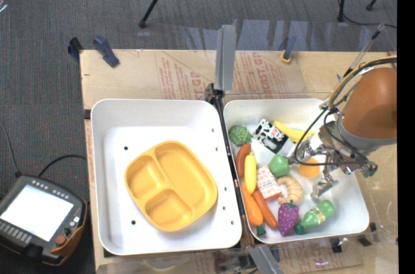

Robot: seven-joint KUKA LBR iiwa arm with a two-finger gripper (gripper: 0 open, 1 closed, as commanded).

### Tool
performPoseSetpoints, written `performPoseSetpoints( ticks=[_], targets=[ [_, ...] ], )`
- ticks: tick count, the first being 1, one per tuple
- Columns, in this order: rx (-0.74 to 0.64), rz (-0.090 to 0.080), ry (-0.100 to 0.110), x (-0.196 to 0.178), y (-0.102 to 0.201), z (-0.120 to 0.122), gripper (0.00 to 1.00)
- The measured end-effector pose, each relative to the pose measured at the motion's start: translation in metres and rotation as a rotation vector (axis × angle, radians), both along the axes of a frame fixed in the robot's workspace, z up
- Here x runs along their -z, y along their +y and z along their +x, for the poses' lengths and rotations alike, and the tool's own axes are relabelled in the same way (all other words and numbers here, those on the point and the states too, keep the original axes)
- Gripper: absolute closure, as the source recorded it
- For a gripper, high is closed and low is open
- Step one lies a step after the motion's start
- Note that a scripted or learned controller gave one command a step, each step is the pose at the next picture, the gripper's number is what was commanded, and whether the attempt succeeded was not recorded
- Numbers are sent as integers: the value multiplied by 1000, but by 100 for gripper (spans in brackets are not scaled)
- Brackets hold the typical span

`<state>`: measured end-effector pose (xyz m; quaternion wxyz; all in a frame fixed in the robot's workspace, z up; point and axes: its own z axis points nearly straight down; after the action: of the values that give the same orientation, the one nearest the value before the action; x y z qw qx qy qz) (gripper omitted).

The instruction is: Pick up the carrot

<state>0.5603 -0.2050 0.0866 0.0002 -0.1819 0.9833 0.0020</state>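
Observation:
An orange carrot (250, 205) with a green tip lies along the left wall of the right bin (353, 217), near its front. A redder stick-shaped toy (266, 210) lies beside it, and another orange stick-shaped piece (242, 159) sits further back. My gripper (323, 187) hangs low over the right half of this bin, below the orange wrist band (373, 104). It is to the right of the carrot, with several toys in between, and holds nothing that I can see.
Around the gripper lie an orange fruit (310, 167), a green bottle (316, 214), purple grapes (287, 215), a croissant (290, 187), a green pear (279, 166) and a yellow banana (288, 132). The left bin (110, 130) holds a yellow divided plate (170, 185).

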Motion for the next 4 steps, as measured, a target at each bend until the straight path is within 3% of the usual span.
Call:
performPoseSetpoints(
  ticks=[1, 2, 3, 4],
  targets=[
    [-2, 1, -5, -11, 1, 2, 100],
    [-237, -4, -8, -118, -6, -10, 100],
    [-236, -1, -4, -115, -6, -11, 0],
    [-364, 2, 1, -63, 39, -32, 0]
  ],
)
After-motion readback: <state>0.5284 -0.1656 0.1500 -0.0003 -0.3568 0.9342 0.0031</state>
